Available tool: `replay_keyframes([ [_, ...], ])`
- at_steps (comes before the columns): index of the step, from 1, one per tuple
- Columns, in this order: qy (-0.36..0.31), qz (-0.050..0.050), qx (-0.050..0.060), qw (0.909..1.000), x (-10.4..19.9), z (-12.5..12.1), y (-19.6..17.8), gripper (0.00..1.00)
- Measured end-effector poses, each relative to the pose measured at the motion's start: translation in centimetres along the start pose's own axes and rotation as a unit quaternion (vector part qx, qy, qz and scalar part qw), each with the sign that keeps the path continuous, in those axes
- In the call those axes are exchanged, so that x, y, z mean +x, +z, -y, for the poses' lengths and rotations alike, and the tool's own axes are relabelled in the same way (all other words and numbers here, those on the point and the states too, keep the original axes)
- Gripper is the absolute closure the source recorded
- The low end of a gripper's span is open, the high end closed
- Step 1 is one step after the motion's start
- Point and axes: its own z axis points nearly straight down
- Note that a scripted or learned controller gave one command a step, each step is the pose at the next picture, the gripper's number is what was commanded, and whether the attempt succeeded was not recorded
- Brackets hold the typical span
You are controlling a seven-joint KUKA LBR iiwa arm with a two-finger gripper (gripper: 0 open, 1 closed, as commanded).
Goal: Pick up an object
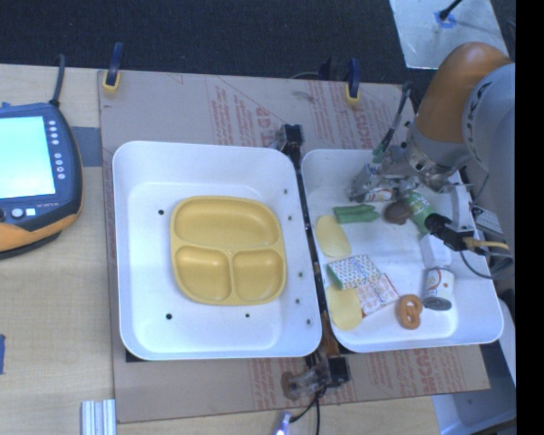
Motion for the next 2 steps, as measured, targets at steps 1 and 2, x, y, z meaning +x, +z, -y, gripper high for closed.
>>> replay_keyframes([
  [1, -0.001, 0.0, 0.003, 1.0, 2.2, 0.1, 0.1, 0.0],
  [2, 0.0, 0.0, 0.001, 1.0, 0.4, 0.0, 0.0, 0.0],
])
